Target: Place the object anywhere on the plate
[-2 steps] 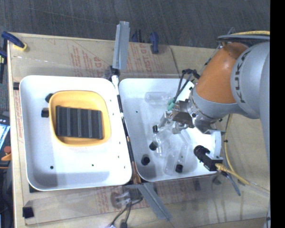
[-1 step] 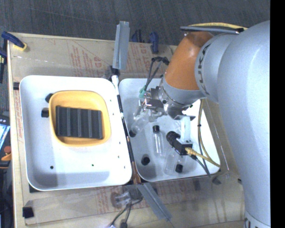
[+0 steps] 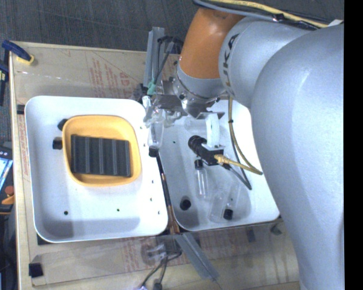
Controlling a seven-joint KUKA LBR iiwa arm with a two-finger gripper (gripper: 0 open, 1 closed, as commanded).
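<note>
Your hand (image 3: 152,132) hangs over the seam where the left bin (image 3: 78,225) and the right bin (image 3: 257,201) meet, toward the far end, just beside the left bin's far right corner. You can't tell from this angle whether it is spread or pressed together, and nothing is visibly pinched in it. The arm (image 3: 290,101) comes in from the right and covers much of the right bin.

The yellow plate (image 3: 78,125) lies flat in the left bin, slightly toward the far side. A dark ribbed slab (image 3: 101,154) lies flat in the middle of it, inside the rim. Two small black bits (image 3: 57,143) show at the plate's left edge; what they are isn't clear.

In the right bin you have a few clear tubes (image 3: 201,183) lying near the front wall, and a small dark round piece (image 3: 185,205) close to them. Both bins rest on the brown worktop (image 3: 78,65).
</note>
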